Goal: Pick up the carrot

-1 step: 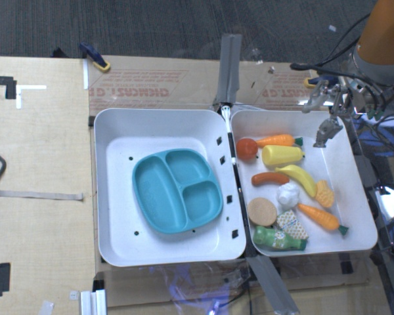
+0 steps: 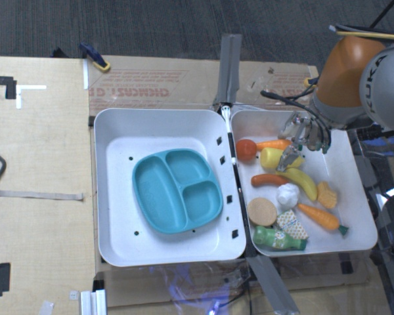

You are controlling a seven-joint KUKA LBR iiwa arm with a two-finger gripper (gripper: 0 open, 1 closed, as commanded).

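The carrot (image 2: 320,217) lies flat in the right bin (image 2: 356,176), toward its near right corner, orange body slanting down to a small green tip, with nothing gripping it. Just beside its upper end sit a white ball (image 2: 287,194) and a small yellow ridged piece (image 2: 326,194); a banana (image 2: 301,183) lies just above these, a round biscuit (image 2: 262,210) to the left, and a green packet (image 2: 280,239) along the near wall. Farther up the bin are a red sausage (image 2: 269,180), a tomato (image 2: 246,149) and a yellow pepper (image 2: 274,157). The gripper (image 2: 295,151) hangs over that upper cluster, near the pepper and banana, well apart from the carrot; whether anything is clamped cannot be told. The left bin (image 2: 111,176) holds a blue divided plate (image 2: 177,190). By my reading the pick is not yet done: reaching the carrot, closing and lifting all remain.
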